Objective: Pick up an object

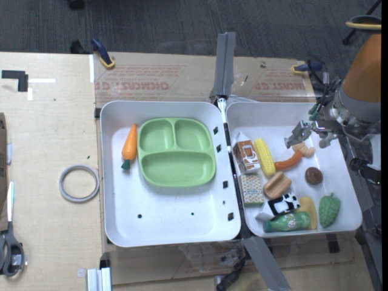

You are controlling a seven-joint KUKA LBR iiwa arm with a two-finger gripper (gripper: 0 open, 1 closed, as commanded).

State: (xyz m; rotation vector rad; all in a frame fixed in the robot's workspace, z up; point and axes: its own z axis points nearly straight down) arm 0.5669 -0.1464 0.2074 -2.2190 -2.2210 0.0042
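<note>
Approach phase, nothing grasped yet imo. Pincer hangs over upper part of right bin, right side of frame. Can't tell whether it's released or clenched, too small/blurred. Nearest candidates: orange sausage-shaped toy just below it, brown round piece lower right of that, corn cob to its left. Rest of toys crowd bin's lower half. Left bin has green tray + carrot. Next: descend onto sausage toy, straddle it, then close.
</note>
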